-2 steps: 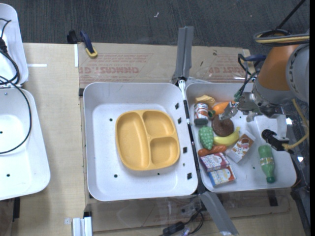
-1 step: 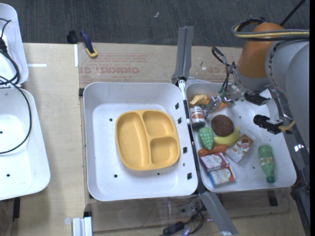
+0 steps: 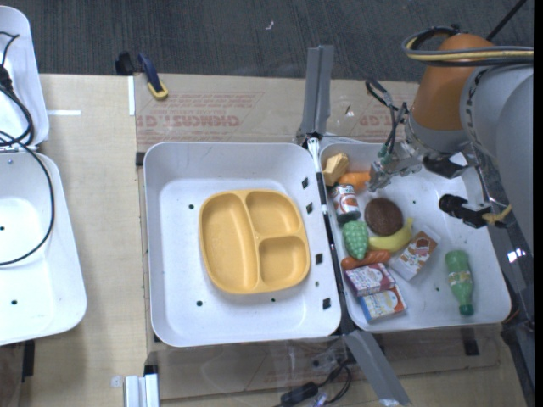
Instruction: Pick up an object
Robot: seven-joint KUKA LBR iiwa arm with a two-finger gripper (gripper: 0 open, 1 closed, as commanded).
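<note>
While the tool (image 3: 383,170) hovers (grip unclear), right bin (image 3: 496,308) food-cluttered, left bin (image 3: 170,312) with yellow tray (image 3: 254,241).

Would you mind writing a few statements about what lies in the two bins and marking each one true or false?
1. The yellow tray lies in the left bin. True.
2. The green bottle lies in the left bin. False: it lies in the right bin, near its right wall.
3. The banana touches the brown ball. True: it curves under the ball.
4. The tray's compartments hold toy food. False: all three are bare.
5. The gripper is over the right bin. True: it hangs above the bin's far part, near the carrot.
</note>
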